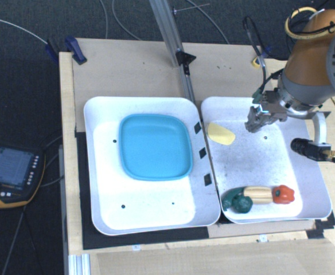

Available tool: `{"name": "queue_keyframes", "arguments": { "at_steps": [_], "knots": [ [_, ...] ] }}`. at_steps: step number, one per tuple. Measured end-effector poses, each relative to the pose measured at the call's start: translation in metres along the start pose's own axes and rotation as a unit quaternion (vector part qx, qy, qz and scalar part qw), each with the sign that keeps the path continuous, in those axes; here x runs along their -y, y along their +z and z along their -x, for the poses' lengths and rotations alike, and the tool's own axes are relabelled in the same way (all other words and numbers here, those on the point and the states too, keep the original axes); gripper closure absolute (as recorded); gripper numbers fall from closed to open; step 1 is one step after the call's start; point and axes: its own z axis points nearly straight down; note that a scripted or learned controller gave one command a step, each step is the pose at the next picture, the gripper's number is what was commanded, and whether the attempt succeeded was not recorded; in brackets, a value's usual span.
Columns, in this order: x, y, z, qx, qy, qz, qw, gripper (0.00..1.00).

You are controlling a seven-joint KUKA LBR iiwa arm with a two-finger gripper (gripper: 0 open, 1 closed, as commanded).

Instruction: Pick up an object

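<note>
Dark carpet with loose cables surrounds the pale wooden table (127, 62) I'm watching from above. Two shallow white bins sit on it side by side. My left bin (98, 171) holds a blue square plate (156, 146), lying flat near its middle. My right bin (305, 176) holds the loose objects. A yellow piece (221, 134) lies near the bin's upper left corner, close to the divide between the bins. Along the near edge I see three things in a row: a dark green round item (237, 202), a tan cylinder (258, 195) just beside it, and a red item (283, 195) touching the cylinder's other end.

I see the arm (314, 56) reaching in from the right, its orange band above the grey wrist. The claw (257, 123) hangs over the upper part of the right bin, to the right of the yellow piece and apart from it. I cannot tell from this angle how the claw is set; nothing is visible in it. A handheld pendant (10, 173) with a screen rests on the floor at far left.
</note>
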Motion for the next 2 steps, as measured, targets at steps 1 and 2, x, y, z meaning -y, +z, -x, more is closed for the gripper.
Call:
{"name": "queue_keyframes", "arguments": {
  "at_steps": [1,2],
  "knots": [
    [0.002,-0.043,0.003,0.0,0.0,-0.001,1.0,1.0],
    [0.003,-0.03,-0.052,-0.001,-0.002,-0.003,1.0,1.0]
  ]
}}
